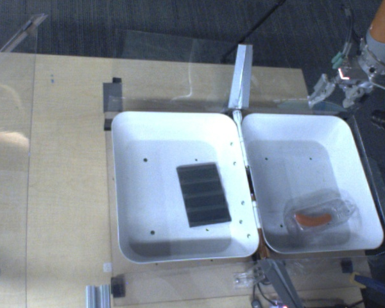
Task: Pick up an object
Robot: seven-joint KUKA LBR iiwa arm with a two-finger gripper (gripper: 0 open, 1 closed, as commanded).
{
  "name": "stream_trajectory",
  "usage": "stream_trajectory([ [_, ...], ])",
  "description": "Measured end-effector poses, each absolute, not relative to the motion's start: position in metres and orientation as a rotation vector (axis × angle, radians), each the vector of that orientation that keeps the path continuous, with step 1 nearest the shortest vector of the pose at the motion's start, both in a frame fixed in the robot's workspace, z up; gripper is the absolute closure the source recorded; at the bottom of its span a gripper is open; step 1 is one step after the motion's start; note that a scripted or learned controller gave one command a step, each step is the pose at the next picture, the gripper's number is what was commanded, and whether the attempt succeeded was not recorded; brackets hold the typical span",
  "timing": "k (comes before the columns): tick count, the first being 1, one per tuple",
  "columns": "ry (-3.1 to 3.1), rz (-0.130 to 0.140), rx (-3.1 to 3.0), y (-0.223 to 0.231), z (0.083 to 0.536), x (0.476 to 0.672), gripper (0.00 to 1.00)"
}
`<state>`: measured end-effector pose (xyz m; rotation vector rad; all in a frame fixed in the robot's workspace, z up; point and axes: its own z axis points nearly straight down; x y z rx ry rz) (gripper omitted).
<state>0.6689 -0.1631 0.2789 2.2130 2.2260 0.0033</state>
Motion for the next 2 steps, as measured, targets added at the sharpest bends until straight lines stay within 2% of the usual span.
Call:
stream_trajectory([
  [1,2.213,0.002,2.228,-0.128,0.123,0.656,0.00],
  [2,2.198,0.008,2.233,-0.179,0.089,0.578,0.00],
])
